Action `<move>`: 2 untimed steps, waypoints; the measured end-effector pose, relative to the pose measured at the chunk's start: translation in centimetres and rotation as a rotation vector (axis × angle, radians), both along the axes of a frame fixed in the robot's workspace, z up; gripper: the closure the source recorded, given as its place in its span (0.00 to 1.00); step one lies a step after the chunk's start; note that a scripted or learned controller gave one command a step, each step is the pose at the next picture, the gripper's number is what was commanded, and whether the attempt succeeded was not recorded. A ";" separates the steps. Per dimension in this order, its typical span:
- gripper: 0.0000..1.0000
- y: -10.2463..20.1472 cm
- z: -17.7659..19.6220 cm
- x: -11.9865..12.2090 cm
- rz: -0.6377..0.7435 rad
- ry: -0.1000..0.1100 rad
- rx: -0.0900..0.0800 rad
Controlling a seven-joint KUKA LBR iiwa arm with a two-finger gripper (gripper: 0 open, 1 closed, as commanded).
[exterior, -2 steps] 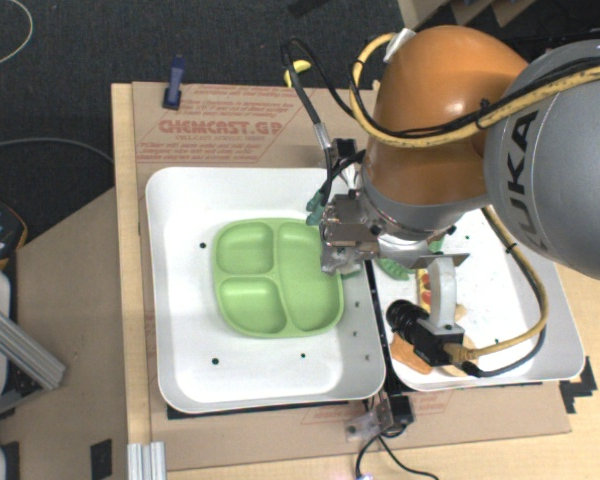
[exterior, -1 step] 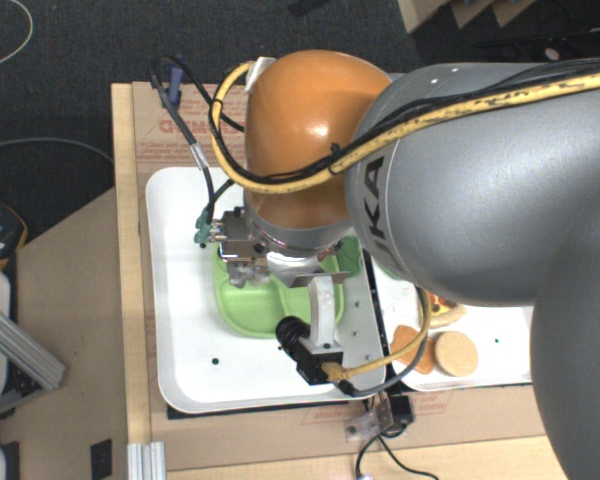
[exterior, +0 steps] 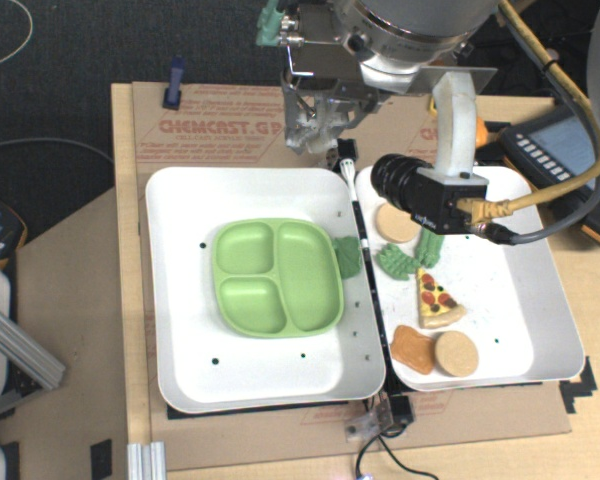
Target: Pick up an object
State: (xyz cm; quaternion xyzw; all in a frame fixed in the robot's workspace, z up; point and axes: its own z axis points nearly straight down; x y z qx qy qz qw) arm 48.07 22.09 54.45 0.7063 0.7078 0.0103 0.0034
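Observation:
My gripper point(exterior: 315, 128) hangs under the grey arm, above the back edge of the left bin point(exterior: 175, 268). It is raised and touches nothing. The right bin point(exterior: 540, 308) holds a pizza slice point(exterior: 437, 299), a green leafy piece point(exterior: 408, 258), a brown bread piece point(exterior: 412, 348) and two round beige discs point(exterior: 456, 354) point(exterior: 390, 224). A small green piece point(exterior: 348, 256) lies on the wall between the two bins. All of these lie well in front of the gripper and to its right.
A green divided plate point(exterior: 278, 276) lies in the middle of the left bin. A black cylinder point(exterior: 420, 196) on a white bracket, with a cable, hangs over the back of the right bin. A blue clip point(exterior: 173, 84) sits on the board behind the bins.

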 end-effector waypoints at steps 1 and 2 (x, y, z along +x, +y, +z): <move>1.00 -7.0 -15.5 1.0 -0.011 0.035 -0.017; 1.00 -6.5 -13.5 1.2 -0.002 0.016 -0.009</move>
